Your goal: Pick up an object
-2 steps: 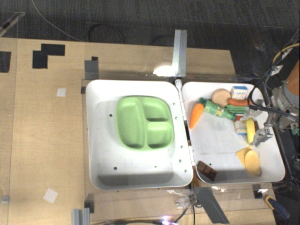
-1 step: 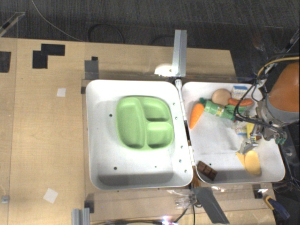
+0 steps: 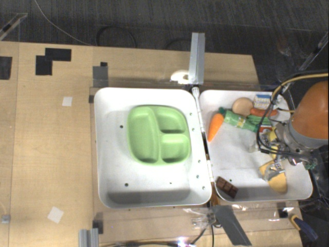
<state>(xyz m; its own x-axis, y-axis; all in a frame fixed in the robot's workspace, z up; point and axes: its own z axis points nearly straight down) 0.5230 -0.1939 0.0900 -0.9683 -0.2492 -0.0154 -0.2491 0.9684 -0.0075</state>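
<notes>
The wooden bench [image 3: 46,153] carries two shallow white bins set side by side. The left bin [image 3: 110,189] holds a green sectioned tray [image 3: 157,134], which lies flat near the bin's middle.

All other places are given relative to the right bin [image 3: 231,153]. The arm [image 3: 311,115], grey with an orange band, enters over this bin's right side, with a bundle of cables below the band. The gripper [image 3: 275,164] hangs low over the bin's right front part, just above a yellow object [image 3: 275,179] near the front right corner. Whether the fingers are apart or together cannot be told; cabling hides them.

A green bottle-shaped item [image 3: 241,121] lies along the bin's rear. A carrot [image 3: 215,126] lies tilted at rear left, close to the bin's left wall. A tan egg-shaped object [image 3: 242,106] sits at the rear, behind the green item. A brown chocolate piece [image 3: 226,187] rests against the front left corner.
</notes>
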